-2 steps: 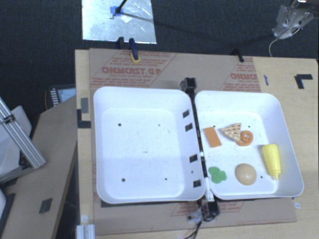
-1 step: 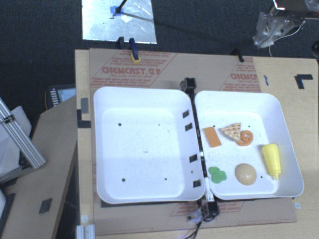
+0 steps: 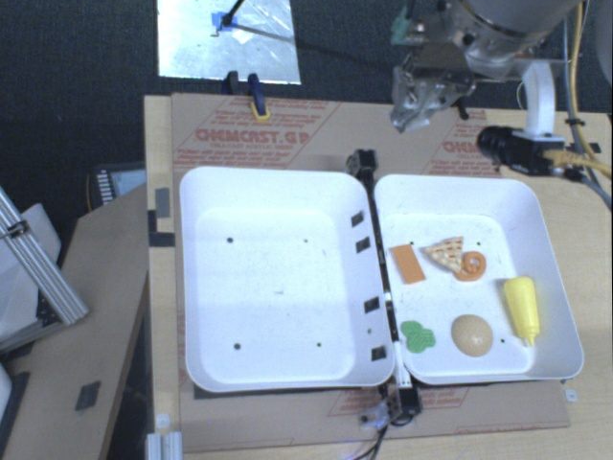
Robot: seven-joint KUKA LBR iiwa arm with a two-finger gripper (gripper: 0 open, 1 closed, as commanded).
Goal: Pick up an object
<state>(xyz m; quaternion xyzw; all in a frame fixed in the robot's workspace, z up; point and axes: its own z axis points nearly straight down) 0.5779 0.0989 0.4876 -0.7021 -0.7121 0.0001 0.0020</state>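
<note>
The right bin (image 3: 522, 199) holds several small items: an orange flat slab (image 3: 408, 264), a pale waffle wedge (image 3: 445, 253), an orange ring (image 3: 470, 266), a yellow squeeze bottle (image 3: 522, 307), a tan egg-like ball (image 3: 471, 334) and a green leafy piece (image 3: 417, 334). My gripper (image 3: 414, 113) hangs high beyond the bins' far edge, over the cardboard sheet, well away from all of these. Nothing sits between its fingers.
The left bin (image 3: 206, 195) lies beside the right one, joined by a black clip strip (image 3: 375, 257). A shiny metal sheet (image 3: 230, 27) and a blue-yellow clamp (image 3: 257, 99) lie at the back. An aluminium rail (image 3: 34, 266) stands at the left.
</note>
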